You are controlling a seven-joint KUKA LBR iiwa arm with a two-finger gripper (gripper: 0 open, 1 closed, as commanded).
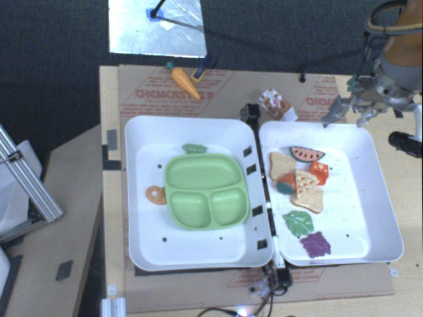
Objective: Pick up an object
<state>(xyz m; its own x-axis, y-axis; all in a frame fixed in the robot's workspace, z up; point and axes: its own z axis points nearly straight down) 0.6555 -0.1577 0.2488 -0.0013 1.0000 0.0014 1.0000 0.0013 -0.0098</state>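
Nearest the camera, the left bin [142, 243] holds a green divided plate [205, 191]. A small orange ring [156, 195] lies at the plate's nine o'clock, touching its rim, and a green leaf piece [194, 148] sits at its twelve. Behind that bin, a toy carrot [185, 82] rests on the cardboard. The right bin [380, 210] carries a watermelon slice [307, 154], a red tomato piece [319, 172], a pizza slice [305, 183], a bread-coloured piece [308, 201], a lettuce leaf [299, 222] and purple grapes [316, 244], clustered close together. My gripper [350, 113] hangs beyond that bin's far edge, at one o'clock from the food, fingers spread apart with nothing between them.
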